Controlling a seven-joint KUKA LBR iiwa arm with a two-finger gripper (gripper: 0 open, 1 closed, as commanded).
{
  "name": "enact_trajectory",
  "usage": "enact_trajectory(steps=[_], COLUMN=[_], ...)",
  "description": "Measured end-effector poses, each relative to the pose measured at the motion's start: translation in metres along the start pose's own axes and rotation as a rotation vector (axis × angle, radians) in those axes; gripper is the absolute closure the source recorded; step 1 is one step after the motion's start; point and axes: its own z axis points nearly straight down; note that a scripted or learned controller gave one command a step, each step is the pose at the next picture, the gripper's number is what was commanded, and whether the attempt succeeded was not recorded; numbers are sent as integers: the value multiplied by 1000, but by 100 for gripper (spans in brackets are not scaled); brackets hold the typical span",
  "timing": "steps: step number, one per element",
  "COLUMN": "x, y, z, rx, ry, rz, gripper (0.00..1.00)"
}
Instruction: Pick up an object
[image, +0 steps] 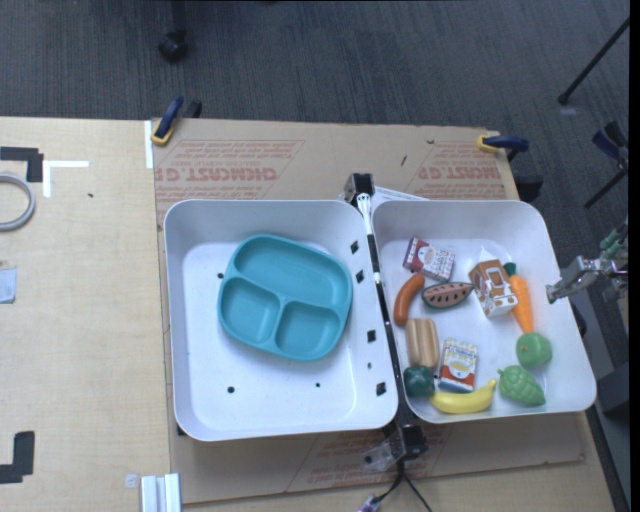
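I see the tabletop (80, 330) carrying two white bins. The left bin (200, 380) holds a teal tray (285, 297). The right bin (560, 350) holds the toy food: hotdog (422, 342), carrot (522, 303), banana (465, 400), sausage (407, 298), small cartons and green pieces. The pincer (575, 279) sits at the right bin's outer rim, near the carrot; whether it is apart or together, I cannot tell.

End effector (578, 280) cut off at right edge; fingers indistinct.
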Motion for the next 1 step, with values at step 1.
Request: enact_trajectory(steps=[1], x=[0], y=[-10], z=[154], rx=[5], ry=[8], rz=[-101], gripper=[0])
